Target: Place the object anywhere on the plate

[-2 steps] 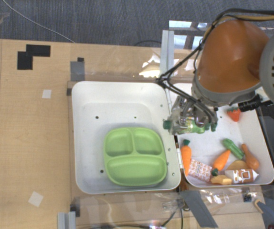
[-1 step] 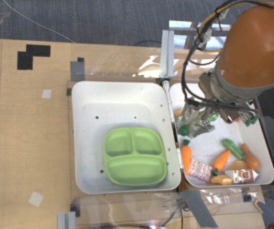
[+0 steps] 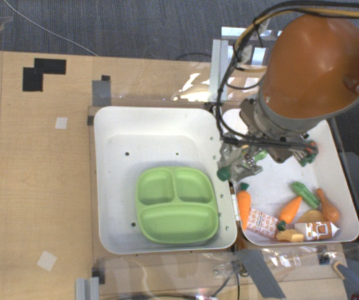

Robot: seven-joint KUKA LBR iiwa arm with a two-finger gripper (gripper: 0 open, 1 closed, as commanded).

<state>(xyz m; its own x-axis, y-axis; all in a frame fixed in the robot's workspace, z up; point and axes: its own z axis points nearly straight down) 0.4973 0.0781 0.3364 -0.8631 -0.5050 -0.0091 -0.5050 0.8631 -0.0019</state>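
Currently the gripper sits over the right bin's left wall, at about 1 o'clock from the plate; its finger state cannot be determined. The plate — light green, three compartments — rests in the left bin. A carrot — orange, green-topped — lies below the gripper.

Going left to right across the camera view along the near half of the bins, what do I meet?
Green three-compartment plastic plate → orange toy carrot with green top → pink-and-white patterned packet → small white-and-brown carton.
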